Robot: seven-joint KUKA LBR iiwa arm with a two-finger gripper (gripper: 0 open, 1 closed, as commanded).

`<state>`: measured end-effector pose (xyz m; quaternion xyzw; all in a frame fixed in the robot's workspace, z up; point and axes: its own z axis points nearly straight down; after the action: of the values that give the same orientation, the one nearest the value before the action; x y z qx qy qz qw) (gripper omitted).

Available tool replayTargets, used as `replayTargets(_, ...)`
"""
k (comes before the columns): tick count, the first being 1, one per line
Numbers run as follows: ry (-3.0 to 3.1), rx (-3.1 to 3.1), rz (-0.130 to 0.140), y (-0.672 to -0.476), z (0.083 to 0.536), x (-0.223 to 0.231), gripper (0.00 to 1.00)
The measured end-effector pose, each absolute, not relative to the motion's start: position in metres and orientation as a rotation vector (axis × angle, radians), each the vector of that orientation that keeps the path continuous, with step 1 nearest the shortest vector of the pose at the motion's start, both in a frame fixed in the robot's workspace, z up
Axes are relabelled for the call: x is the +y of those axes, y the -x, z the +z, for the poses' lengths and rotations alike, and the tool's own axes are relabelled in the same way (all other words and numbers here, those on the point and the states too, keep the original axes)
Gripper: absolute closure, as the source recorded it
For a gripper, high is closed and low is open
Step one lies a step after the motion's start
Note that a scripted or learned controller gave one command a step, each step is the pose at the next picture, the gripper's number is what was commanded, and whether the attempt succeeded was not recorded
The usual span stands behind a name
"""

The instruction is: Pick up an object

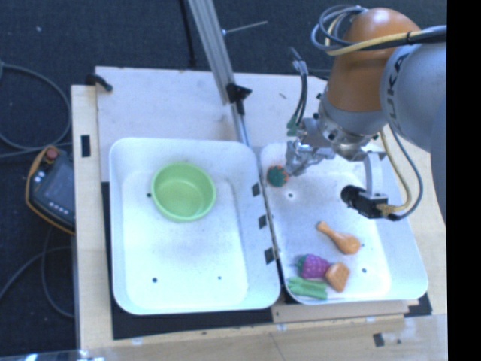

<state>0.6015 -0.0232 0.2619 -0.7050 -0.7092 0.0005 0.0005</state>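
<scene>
Gripper (294, 159) low over right bin (376, 209), far-left corner, just beside green ball (277, 176); possibly touching it. Finger state: cannot tell. Bowl (183, 192) in left bin (135, 239).

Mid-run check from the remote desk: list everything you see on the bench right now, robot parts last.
bowl: one, light green, left bin, rear half.
small round object: one, teal with an orange spot, right bin, rear left corner.
gourd-shaped toy: one, orange, right bin, middle.
grapes toy: one, purple, right bin, front.
orange toy: one, right of the grapes.
green toy: one, right bin's front edge.
bins: two, white, side by side.
gripper: one, metal, just beside the small round object.
</scene>
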Motion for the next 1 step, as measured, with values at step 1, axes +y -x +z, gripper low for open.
replayTargets(1,2.214,-2.226,0.004,-0.6078,0.2472,0.0247,1.0)
